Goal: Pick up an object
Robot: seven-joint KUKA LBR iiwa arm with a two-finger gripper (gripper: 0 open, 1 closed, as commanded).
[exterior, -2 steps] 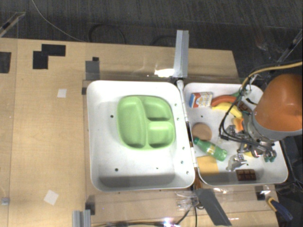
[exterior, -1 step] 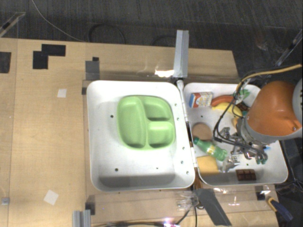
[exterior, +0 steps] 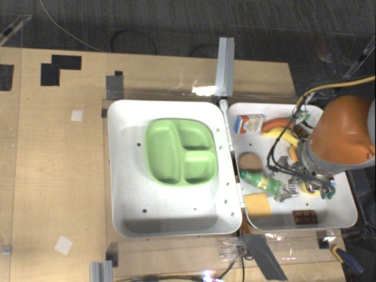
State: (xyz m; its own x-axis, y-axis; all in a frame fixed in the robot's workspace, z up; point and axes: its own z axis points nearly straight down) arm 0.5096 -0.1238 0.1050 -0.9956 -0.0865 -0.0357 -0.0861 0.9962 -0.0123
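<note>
Beside the gripper (exterior: 289, 191), whose grip I cannot tell, the green bottle (exterior: 258, 181) looks light, slippery; grasp mid-body.

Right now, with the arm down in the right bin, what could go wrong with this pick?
1. The end effector sits among crowded items: a green bottle, a yellow block and a banana lie close together, so it may nudge neighbours or catch two at once.
2. Loose cables hang near the wrist and could snag.
3. The arm hides part of the right bin, so confirming a grasp is hard.
</note>
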